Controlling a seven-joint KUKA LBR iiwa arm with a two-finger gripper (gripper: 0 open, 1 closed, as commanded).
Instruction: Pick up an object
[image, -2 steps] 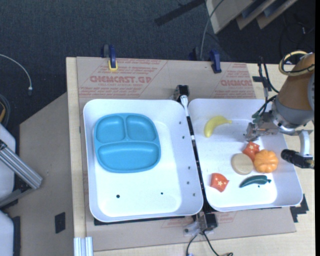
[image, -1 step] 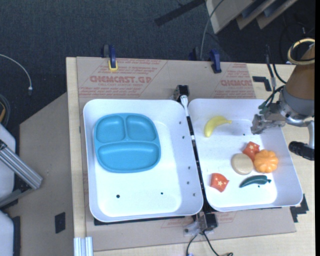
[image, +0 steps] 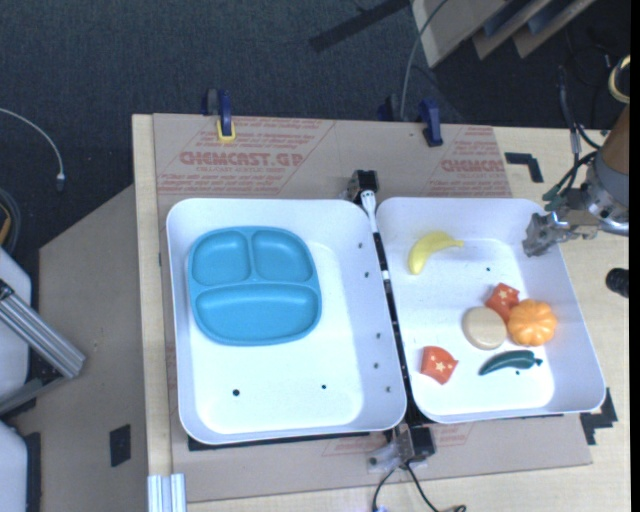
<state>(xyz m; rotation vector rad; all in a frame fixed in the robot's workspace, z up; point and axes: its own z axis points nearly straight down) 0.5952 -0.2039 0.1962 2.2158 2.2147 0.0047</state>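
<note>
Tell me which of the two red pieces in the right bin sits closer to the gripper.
The upper red piece, touching the orange pumpkin, is closer to the gripper. The other red piece lies lower left, near the bin's front, apart from the rest.

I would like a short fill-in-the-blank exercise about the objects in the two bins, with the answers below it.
1. The blue divided plate lies in the ____ bin.
2. The yellow banana lies in the ____ bin.
3. The beige round piece touches the ____ pumpkin.
4. The end effector is above the right bin's far ____ corner.

Answers: left; right; orange; right
</note>
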